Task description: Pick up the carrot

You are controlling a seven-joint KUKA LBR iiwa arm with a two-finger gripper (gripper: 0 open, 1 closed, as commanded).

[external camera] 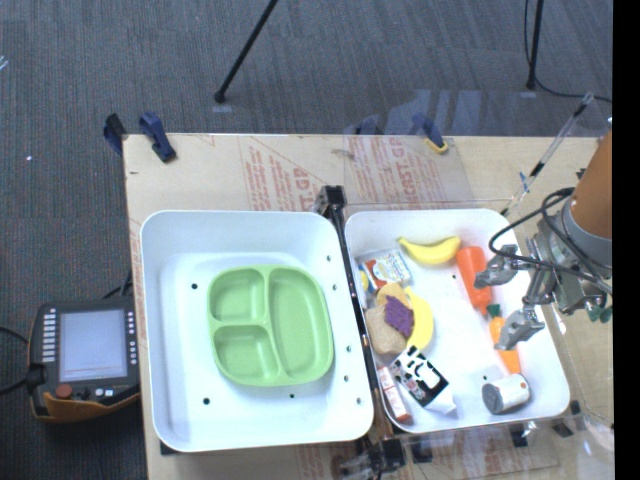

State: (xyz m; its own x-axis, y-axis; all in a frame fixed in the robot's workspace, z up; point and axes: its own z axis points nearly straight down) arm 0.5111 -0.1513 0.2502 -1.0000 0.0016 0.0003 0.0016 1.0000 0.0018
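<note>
I read this as the approach step: my gripper (512, 298) hangs spread wide over the right bin (455, 220), nothing between its fingers. The carrot (473, 274) lies just left of it, by that bin's right side. Next I'd shift left and descend (the can (505, 394) sits nearer). Banana (431, 250) crowds the carrot's far end; green tray (270, 325) left.

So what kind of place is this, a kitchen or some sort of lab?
Most likely a robotics lab or test cell, not a kitchen. A bench on carpet bears two white bins of toy food, a teach pendant lies on the floor, and tripod legs stand behind.
</note>
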